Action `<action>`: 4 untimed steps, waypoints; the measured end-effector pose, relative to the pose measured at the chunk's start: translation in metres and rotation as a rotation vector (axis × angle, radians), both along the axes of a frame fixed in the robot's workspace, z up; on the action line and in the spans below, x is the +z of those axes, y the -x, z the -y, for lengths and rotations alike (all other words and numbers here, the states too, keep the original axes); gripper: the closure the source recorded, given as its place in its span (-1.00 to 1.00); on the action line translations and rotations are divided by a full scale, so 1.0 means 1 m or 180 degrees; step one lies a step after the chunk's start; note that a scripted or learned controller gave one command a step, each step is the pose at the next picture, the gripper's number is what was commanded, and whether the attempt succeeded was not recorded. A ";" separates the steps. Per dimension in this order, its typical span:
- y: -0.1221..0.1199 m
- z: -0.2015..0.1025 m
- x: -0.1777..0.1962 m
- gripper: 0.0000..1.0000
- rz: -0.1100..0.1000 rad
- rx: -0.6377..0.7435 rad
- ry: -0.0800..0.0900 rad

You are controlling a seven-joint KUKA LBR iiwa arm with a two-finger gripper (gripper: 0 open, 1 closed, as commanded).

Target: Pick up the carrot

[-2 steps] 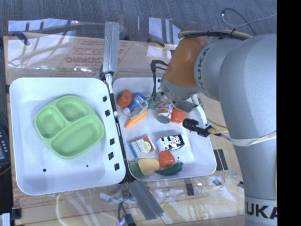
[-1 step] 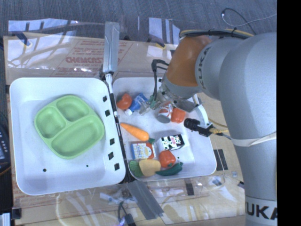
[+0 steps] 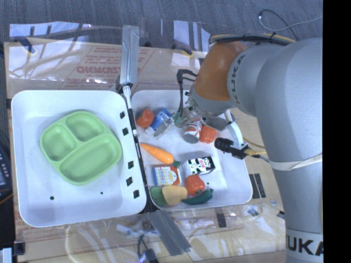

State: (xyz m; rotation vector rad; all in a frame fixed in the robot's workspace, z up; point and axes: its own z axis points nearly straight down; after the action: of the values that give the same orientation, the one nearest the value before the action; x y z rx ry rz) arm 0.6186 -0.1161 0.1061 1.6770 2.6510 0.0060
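One arm's wrist hides the tool [image 3: 184, 119] at frame centre, state unreadable; carrot [image 3: 157, 153] lies bare below-left of it.

So you've got two white bins: the left bin [image 3: 27, 163] with one green divided plate [image 3: 81, 146], and the right bin [image 3: 238, 174] with the toy food. In there I count one carrot [image 3: 157, 153], one cow-print carton [image 3: 198, 165], one blue-and-white pack [image 3: 161, 118], one small can [image 3: 191, 131] and one yellow piece [image 3: 171, 195].
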 end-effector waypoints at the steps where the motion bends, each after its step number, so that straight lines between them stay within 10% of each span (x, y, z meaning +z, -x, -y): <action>1: 0.037 -0.071 0.084 -1.00 -0.0030 0.1545 0.0005; 2: 0.096 -0.078 0.083 -1.00 -0.0041 0.1654 0.0001; 3: 0.088 -0.053 0.185 -1.00 -0.0030 0.1067 0.0008; 4: 0.135 -0.112 0.100 -1.00 -0.0053 0.0641 0.0004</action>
State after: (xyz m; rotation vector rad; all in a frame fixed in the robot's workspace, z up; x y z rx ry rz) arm 0.4840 -0.0039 0.2056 1.4082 2.8184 -0.0088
